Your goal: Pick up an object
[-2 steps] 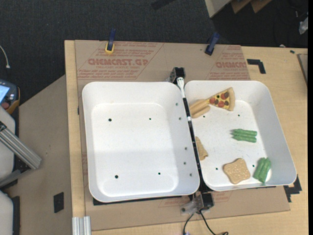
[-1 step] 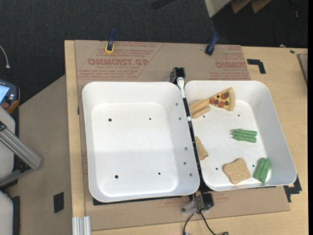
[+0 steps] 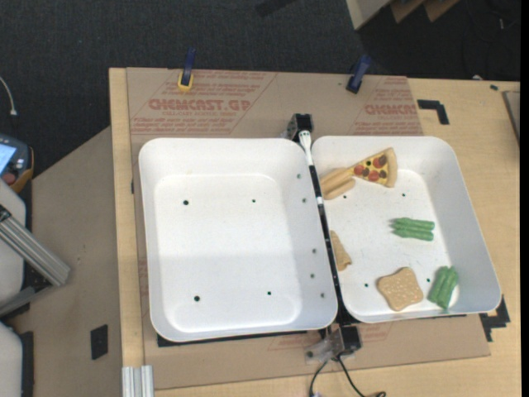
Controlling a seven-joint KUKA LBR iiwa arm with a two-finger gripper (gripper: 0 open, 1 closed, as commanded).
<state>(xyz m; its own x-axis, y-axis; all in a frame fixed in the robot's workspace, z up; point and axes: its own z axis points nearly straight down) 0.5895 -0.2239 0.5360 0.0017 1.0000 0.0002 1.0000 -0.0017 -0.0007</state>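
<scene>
Bench stock, listed near to far. At the near edge, a small black clamp with a trailing cable [image 3: 337,344] sits at the seam where the two bins meet. Left bin [image 3: 153,222]: white, shallow, four small dark holes in its floor. Right bin [image 3: 471,222]: white, shallow, holds all the loose items. Nearest in it, a tan toast slice [image 3: 401,289] lies flat by the near rim, with a green bean pod [image 3: 444,287] just beside it on the right, angled against the near right corner. Further in, a tan flat scrap [image 3: 339,251] rests against the left wall of that bin, at the divider. A second green pod bundle [image 3: 412,229] lies to the right of centre, well apart from the scrap. At the far end, a tan bread roll [image 3: 336,183] lies next to the left wall, and a pizza slice [image 3: 376,168] with red topping sits touching or just beside its right end. Both bins rest on a cardboard sheet [image 3: 248,102] printed in red. A black clip [image 3: 299,126] sits at the far end of the seam; two blue clamps [image 3: 187,71] [image 3: 358,73] hold the sheet's far edge. Gripper state, open or closed: cannot tell.
</scene>
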